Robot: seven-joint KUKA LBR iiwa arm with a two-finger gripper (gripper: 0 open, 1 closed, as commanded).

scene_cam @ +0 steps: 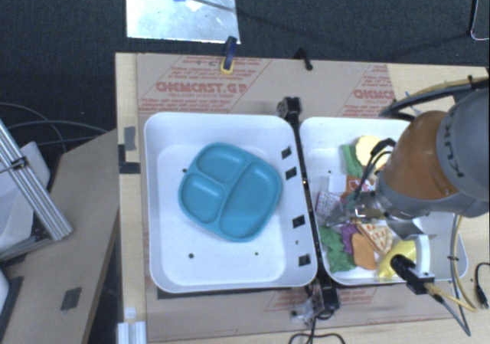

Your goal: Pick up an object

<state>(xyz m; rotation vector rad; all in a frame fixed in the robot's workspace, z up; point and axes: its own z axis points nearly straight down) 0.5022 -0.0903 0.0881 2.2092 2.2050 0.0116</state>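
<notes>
1. The objects to pick from lie in a heap in the right bin (310, 152): a yellow piece (368, 144) near the far side, a green piece (351, 157) just beside it, green leafy pieces (334, 247) and a purple piece (349, 236) toward the near side, an orange waffle-patterned piece (374, 237), and a yellow piece (399, 265) at the near edge. They touch or overlap one another; no single one stands apart.
2. The gripper (354, 210) hangs low over the middle of this heap, at or just above a small pale patterned item (328, 202). Whether it is spread wide, narrowed or closed on anything cannot be told, since the wrist above covers that part.
3. The arm (429, 162), grey with its orange band, reaches in from the right and hides much of the right bin's far side.
4. The left bin (164, 147) holds a blue divided plate (230, 191), lying flat and well apart from the heap.
5. Progress, as a judgement: the reach down into the heap looks made, but nothing is visibly lifted clear. The grasp itself and the lift remain to be shown, and the crowding may let a neighbour drag or slip.
</notes>
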